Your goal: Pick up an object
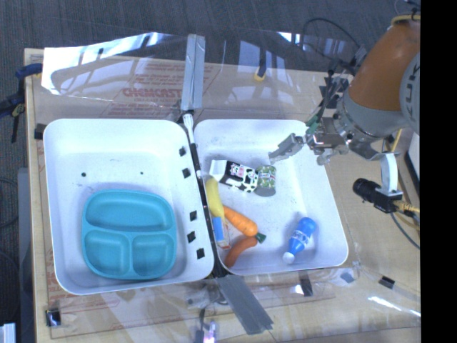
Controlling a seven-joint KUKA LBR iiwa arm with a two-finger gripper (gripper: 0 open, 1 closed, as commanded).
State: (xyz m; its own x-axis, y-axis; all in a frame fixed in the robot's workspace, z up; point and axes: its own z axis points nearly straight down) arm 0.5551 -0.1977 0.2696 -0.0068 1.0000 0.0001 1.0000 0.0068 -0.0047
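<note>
Right bin (325, 184) holds the candidate objects: black-and-white patterned box (239, 175) lying near the bin's middle, small greenish can (266, 180) touching its right end; yellow banana (214, 197) along the left wall, blue-and-white marker-like stick (218, 229) just below it; orange carrot (240, 221) tilted beside these, second reddish-orange carrot (240, 249) under it near the front wall; blue-and-white bottle (300, 238) lying apart toward the front right corner. Tool (285, 149) hangs over the rear part of the right bin, just up-right of the can – nothing seen between its fingers; open or closed, cannot tell. Grey arm with orange band (385, 63) comes in from the right. Left bin (107, 156) carries a teal divided tray (130, 233) – three compartments, front half of the bin. Both bins sit side by side on the tabletop (371, 291), under clear plastic sheeting (128, 73) at the rear.
</note>
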